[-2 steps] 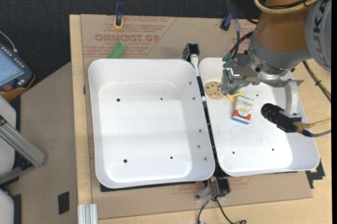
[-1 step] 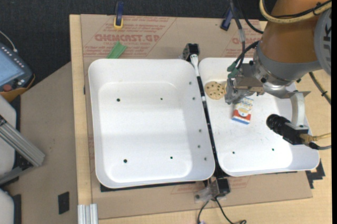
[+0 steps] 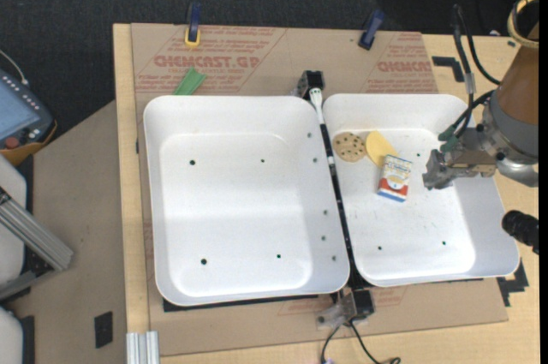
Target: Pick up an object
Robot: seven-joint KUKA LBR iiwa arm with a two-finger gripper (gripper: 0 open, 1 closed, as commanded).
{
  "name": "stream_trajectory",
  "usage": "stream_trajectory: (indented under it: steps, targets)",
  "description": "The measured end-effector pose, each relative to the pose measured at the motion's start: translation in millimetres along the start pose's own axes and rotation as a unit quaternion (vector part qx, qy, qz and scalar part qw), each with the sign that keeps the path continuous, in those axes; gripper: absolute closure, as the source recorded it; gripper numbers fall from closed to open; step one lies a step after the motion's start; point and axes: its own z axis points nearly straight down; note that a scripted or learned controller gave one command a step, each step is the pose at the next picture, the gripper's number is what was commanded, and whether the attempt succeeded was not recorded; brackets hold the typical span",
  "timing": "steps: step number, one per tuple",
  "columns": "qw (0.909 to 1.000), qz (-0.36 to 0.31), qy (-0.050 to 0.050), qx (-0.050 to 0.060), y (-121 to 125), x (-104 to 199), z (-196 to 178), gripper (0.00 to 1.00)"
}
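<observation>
Three small objects lie in the right bin (image 3: 445, 255): a round brown cookie (image 3: 347, 146), a yellow piece (image 3: 378, 146) right beside it, and a small box (image 3: 395, 179) in white, orange and blue just below them. My gripper (image 3: 433, 171) hangs over the right bin, a little to the right of the box and apart from it. Nothing shows between its fingers.
The left bin (image 3: 171, 182) lies beside the right one, with a black divider strip (image 3: 330, 174) between them. Both rest on a cardboard sheet (image 3: 257, 54) held by clamps. A green scrap (image 3: 189, 82) lies on the cardboard behind the left bin.
</observation>
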Motion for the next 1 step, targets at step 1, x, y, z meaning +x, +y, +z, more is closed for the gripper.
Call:
stream_trajectory:
  steps: [1]
  targets:
    - [1.0,-0.009,0.003,0.0,-0.8,81.2,15.7,1.0]
